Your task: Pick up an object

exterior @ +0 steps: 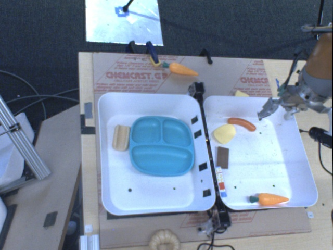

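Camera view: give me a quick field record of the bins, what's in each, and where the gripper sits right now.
left bin: blue divided plate, tan block beside it
right bin: red sausage, yellow piece, brown block, carrot at near edge
outside the bins: second carrot on the cardboard behind
gripper: above right bin's far right corner, nothing seen between its fingers
nearest item to gripper: red sausage
pick status: not yet done
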`<state>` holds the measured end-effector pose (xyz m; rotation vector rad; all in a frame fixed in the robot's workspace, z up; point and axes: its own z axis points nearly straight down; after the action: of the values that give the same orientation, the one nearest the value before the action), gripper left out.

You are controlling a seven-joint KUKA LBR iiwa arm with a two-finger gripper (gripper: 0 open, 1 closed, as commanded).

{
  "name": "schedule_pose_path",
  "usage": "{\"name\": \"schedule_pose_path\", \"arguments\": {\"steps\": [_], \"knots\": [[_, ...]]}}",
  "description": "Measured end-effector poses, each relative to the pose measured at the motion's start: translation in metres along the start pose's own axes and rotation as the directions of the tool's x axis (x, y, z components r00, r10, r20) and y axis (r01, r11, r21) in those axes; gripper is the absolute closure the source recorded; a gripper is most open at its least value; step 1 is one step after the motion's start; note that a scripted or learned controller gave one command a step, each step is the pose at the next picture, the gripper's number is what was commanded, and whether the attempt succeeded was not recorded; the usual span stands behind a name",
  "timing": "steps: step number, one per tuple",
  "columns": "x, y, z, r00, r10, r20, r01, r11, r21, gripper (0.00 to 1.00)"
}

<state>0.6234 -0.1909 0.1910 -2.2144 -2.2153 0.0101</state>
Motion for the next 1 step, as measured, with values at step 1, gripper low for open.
{"name": "schedule_pose_path", "arguments": {"steps": [1], "knots": [[0.0005,0.0031,-0.0084,1.0,-0.003,0.003,0.003,1.0,-0.013,0.0]]}}
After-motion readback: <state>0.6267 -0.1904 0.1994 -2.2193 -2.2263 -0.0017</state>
